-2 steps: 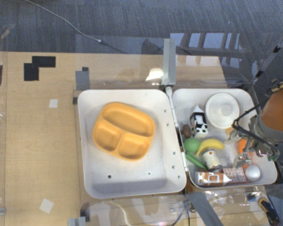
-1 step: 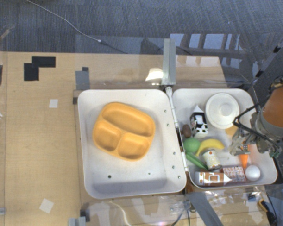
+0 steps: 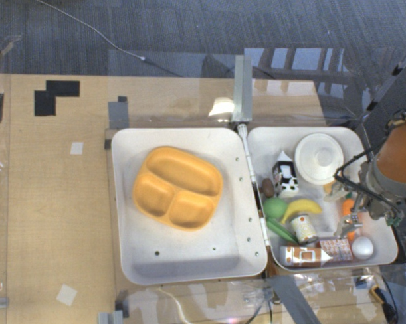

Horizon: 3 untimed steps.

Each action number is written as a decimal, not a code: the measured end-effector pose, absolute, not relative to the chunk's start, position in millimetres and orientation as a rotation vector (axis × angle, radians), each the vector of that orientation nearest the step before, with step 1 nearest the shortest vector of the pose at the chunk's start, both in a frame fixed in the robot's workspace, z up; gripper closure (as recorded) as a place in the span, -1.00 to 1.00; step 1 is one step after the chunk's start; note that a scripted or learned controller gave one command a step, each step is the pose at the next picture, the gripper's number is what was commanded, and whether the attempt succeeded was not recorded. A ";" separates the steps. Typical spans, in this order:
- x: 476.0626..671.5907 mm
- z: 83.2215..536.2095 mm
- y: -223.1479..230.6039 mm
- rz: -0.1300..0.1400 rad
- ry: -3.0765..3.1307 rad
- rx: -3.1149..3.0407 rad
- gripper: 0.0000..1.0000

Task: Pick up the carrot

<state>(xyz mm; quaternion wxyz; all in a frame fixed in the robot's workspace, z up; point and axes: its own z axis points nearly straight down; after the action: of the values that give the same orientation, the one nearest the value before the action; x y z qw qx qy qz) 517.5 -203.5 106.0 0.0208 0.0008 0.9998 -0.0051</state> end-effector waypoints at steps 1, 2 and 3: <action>493.6 92.2 -179.0 -0.009 3.115 0.149 -1.00; 500.1 107.0 -178.7 -0.016 3.094 0.140 1.00; 501.9 188.6 -112.8 -0.002 3.123 -0.219 1.00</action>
<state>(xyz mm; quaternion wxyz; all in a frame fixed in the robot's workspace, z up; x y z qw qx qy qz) 501.9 -112.8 188.6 0.0056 -0.0700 0.9975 -0.0006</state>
